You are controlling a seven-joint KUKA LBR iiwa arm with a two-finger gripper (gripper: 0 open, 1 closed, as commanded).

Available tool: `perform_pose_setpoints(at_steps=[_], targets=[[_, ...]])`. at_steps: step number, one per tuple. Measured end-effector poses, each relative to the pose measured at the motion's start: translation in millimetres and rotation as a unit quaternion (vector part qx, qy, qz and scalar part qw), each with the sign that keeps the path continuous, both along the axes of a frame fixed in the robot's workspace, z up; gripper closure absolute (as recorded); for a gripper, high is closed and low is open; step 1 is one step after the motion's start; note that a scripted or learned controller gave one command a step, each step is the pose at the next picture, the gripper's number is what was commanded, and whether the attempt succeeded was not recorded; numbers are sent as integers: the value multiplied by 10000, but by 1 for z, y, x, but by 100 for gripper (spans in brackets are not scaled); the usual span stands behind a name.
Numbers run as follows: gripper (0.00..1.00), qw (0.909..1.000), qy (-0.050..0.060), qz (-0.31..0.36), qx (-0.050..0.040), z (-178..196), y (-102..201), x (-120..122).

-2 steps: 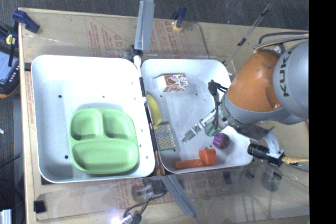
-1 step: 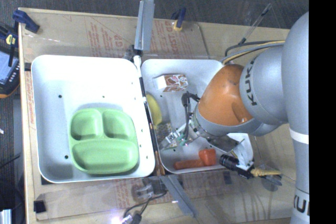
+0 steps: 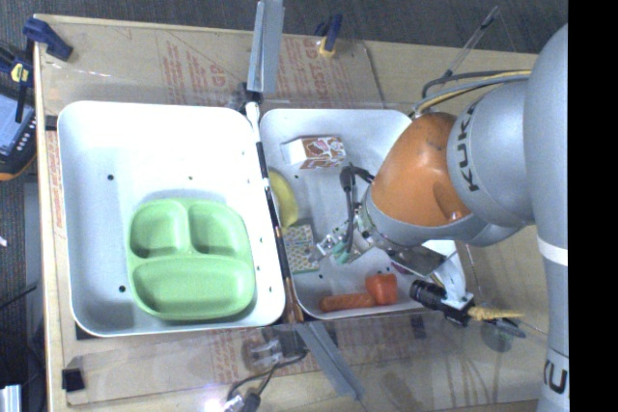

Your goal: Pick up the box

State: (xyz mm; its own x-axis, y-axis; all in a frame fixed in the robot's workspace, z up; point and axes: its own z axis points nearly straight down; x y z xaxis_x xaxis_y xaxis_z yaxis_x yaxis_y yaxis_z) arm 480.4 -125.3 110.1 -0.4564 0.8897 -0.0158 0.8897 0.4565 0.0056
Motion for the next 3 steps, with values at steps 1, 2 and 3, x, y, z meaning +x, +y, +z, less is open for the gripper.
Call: perform_pose_setpoints(at_steps=[1,2,3], targets=[[100,9884,49,-1518,67,122,14,-3],[0,9884,50,-1519,68,122,14,-3],[0,9956,39,-938,50,6,14,7]])
